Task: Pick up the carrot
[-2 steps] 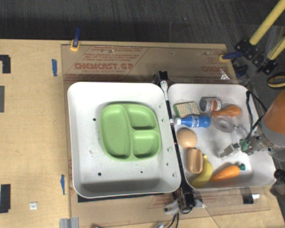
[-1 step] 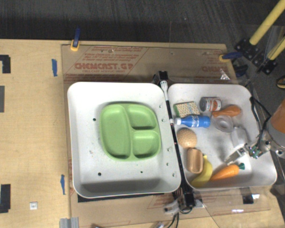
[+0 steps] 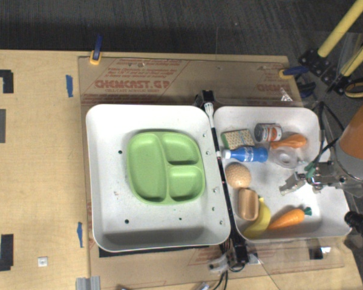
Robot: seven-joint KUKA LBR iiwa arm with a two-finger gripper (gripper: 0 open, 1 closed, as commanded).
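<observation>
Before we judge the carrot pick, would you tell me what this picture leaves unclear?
- End effector, camera view: small and blurred, so its grip state is unreadable.
- Arm, camera view: cut off by the right edge.
- Banana, camera view: partly covered by the brown cup-like item.
- Carrot, camera view: whether it touches the banana is unclear.
- Can label, camera view: too small to read.

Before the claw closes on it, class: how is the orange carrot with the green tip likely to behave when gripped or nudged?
The orange tapered carrot looks like smooth moulded plastic, so probably stiff, light, and a bit slippery. Its rounded, cone-like body suggests it may roll or pivot if nudged. It lies near the right-hand white bin's front wall beside a yellow banana-shaped toy, which might limit sliding.
</observation>
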